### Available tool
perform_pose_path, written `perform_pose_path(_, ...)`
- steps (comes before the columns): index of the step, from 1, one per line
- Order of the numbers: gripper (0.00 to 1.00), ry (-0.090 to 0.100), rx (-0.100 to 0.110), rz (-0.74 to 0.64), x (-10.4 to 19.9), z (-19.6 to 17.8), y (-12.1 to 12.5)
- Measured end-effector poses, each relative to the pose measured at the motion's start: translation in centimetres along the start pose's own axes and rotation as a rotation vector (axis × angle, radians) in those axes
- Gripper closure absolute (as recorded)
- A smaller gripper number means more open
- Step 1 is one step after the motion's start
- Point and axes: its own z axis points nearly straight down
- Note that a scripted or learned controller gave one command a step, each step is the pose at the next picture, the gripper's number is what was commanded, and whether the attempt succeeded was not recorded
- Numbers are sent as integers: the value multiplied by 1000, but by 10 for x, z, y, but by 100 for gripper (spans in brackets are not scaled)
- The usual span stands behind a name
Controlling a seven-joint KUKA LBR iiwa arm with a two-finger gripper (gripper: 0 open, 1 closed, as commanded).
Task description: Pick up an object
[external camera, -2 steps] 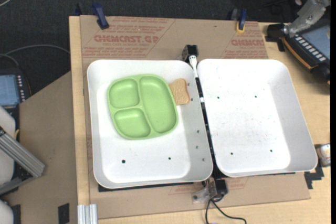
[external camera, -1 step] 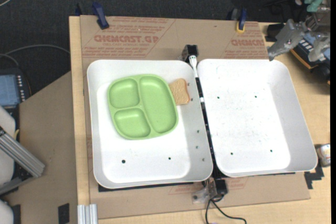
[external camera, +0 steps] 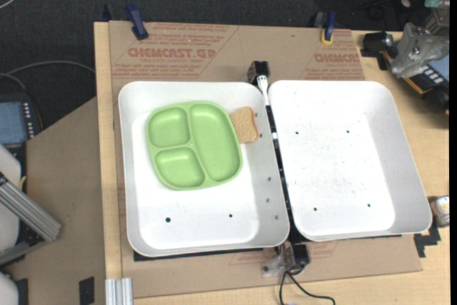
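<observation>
A light green divided plate (external camera: pixel 193 146) with three compartments lies in the left white bin (external camera: pixel 200 225), toward its back. A tan flat piece that looks like a slice of toast (external camera: pixel 245 125) rests against the plate's right rim, near the bin's right wall. A grey metal gripper (external camera: pixel 420 48) hangs at the view's upper right edge, beyond the back right corner of the right white bin (external camera: pixel 343 161), well away from both objects. Nothing shows in its grasp.
The bins sit side by side on a cardboard-covered board (external camera: pixel 214 46) held by blue clamps (external camera: pixel 136 20) at the back. A black bracket (external camera: pixel 260 72) sits where the bins meet at the back. Cables trail at the front.
</observation>
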Motion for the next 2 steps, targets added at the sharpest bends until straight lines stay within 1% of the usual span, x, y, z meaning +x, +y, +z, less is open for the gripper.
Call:
perform_pose_path(1, 100, 1, 16, -1, 22, 116, -2)
perform_pose_path(2, 100, 2, 5, -7, 98, 114, -1)
